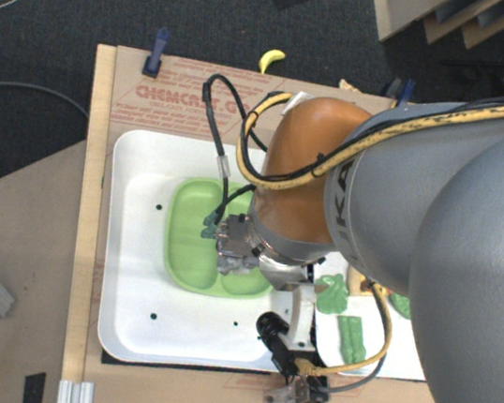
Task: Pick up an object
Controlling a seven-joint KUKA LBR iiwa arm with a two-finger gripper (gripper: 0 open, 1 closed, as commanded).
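white bin (130, 252) floor lies bare left of green dish (192, 234); end effector (231, 245) grip unclear.

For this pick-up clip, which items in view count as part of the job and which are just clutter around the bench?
Part of the job:
gripper, low over the left bin
light green tray in the left white bin
green pieces in the right bin, possible picks

Lying about:
blue clamp on the cardboard sheet
yellow banana-shaped item at the bench's far edge
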